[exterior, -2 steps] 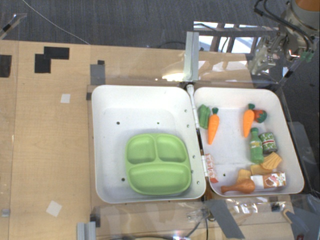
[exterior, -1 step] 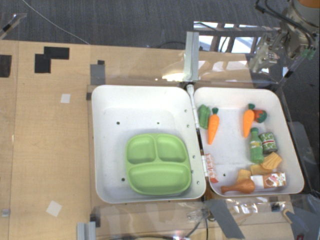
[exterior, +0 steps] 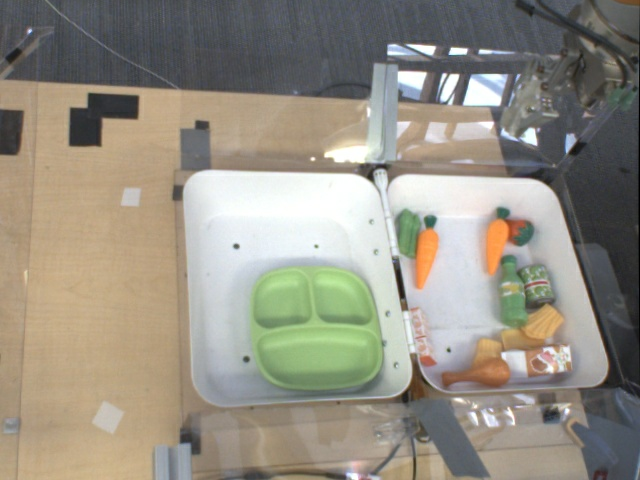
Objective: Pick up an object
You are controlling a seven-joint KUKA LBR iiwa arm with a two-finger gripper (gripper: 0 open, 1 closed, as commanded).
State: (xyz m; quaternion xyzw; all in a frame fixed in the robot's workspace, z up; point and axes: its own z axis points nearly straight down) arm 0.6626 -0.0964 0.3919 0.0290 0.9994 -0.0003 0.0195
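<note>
— Grey metal, blurred, at the upper right of the frame: gripper (exterior: pixel 548 96), beyond the far rim of the right bin (exterior: pixel 572 230). Open or closed?
— Cannot tell; too blurred. Nothing seen in its grasp, and well apart from everything below.
— Below, in that white bin?
— Smooth toy food: tapered orange carrot (exterior: pixel 427 251) beside a green pepper (exterior: pixel 408 233); second carrot (exterior: pixel 496 243); green bottle (exterior: pixel 512 290) touching a round can (exterior: pixel 537 285); boxy carton (exterior: pixel 540 361); tan drumstick (exterior: pixel 480 373) at the near rim.
— Left bin (exterior: pixel 210 268)?
— Glossy green divided plate (exterior: pixel 317 326), three compartments, rounded corners.
</note>
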